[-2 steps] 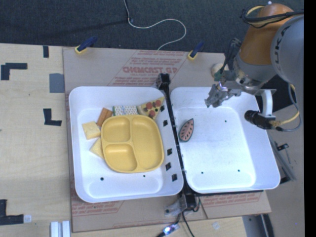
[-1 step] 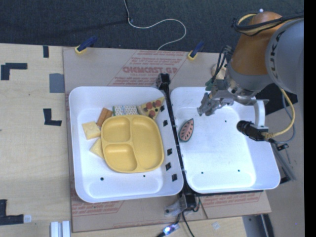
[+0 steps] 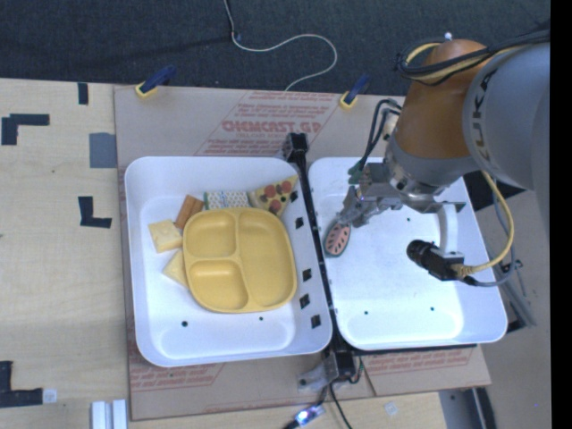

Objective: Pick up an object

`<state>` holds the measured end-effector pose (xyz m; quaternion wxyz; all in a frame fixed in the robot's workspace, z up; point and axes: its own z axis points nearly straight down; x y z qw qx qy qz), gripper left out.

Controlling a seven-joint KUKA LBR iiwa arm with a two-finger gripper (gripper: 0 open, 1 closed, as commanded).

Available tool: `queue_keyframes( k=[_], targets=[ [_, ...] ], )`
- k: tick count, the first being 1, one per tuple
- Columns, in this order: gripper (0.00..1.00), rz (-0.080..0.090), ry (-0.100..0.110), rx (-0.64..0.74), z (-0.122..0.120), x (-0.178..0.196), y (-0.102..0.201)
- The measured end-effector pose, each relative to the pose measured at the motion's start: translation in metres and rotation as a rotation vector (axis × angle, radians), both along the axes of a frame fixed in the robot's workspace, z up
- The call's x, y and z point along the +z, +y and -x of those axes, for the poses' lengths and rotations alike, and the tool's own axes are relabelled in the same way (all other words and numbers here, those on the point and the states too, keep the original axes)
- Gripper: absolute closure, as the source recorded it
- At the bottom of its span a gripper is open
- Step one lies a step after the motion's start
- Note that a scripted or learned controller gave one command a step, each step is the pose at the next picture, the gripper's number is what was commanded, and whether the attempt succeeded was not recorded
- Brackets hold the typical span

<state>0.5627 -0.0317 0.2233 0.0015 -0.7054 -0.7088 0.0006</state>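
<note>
A small oval pink-and-brown speckled object lies at the left side of the right bin, close to the divider between the bins. My gripper reaches down from the grey and orange arm and its tip sits directly at the upper end of that object, touching or nearly touching it. The object's top end is partly covered by the gripper's tip.
The left bin holds a yellow divided plate, tan crackers, a brown stick and small patterned pieces behind the plate. A black fitting with a yellow cable hangs from the arm over the right bin.
</note>
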Motion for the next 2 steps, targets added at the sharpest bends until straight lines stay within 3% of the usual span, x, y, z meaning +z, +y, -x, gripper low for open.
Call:
queue_keyframes(
  k=[1,2],
  targets=[
    [1.00,0.000,-0.001,0.001,-0.004,-0.004,0.035],
    [1.00,0.001,0.000,-0.003,0.009,0.008,0.034]
  ],
)
